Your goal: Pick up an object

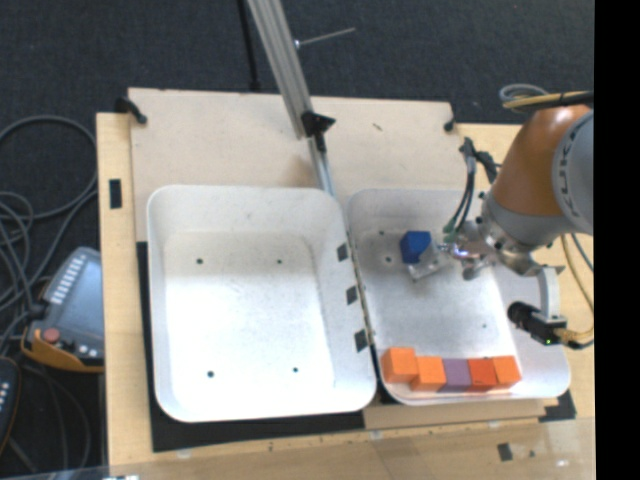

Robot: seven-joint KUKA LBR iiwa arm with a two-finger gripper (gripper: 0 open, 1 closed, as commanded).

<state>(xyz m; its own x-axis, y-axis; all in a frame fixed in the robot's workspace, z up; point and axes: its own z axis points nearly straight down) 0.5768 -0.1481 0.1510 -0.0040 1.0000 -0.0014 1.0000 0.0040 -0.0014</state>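
Camera view, from above. Surface [250, 138]: tan board bearing two white bins.
Left bin [250, 298]: bare white floor.
Right bin [440, 308]: blue cube [415, 245] near its far middle; along the near wall a row of blocks [455, 370], four orange and one purple.
Pincer [428, 266]: just beside the blue cube, on its near side; spread or pressed together, I cannot tell.
Readable writing: none legible.

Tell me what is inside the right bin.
Inside the right bin are a blue block beside the gripper, and a row along the near wall: four orange blocks and one purple block. The arm covers part of its floor.
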